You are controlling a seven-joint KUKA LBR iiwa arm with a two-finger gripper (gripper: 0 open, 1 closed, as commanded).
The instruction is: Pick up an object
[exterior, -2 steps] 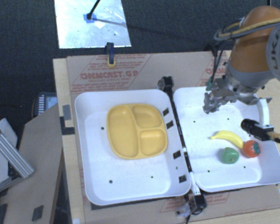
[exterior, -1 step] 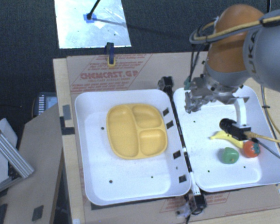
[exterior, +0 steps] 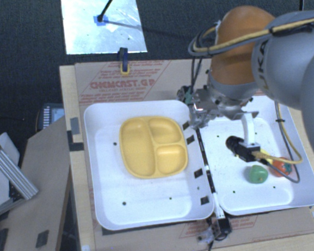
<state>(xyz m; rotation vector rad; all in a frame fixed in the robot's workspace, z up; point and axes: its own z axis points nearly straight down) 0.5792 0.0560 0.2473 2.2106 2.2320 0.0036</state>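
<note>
Gripper: the two-finger gripper (exterior: 202, 113) hangs under the grey arm with its orange band (exterior: 243, 43), above the far left corner of the right white bin (exterior: 273, 199). I cannot tell how far open it is, or whether it has hold of anything.
Likely target: a small green rounded object (exterior: 256, 173) lies in the right bin, towards the near edge and right of centre, well apart from the gripper.
Handling: it looks light and smooth, so it may roll or slip. A hold across its widest middle seems safest.
Neighbour: a small orange-red object (exterior: 281, 167) sits just beside the green one, on the side of the bin's right edge. Whether they touch is unclear, and it could crowd a grasp from that side.
Other bin: a yellow plastic plate with three compartments (exterior: 151, 147) lies flat in the middle of the left white bin (exterior: 115, 208). It is wide and shallow, with only its thin rim to grip.
</note>
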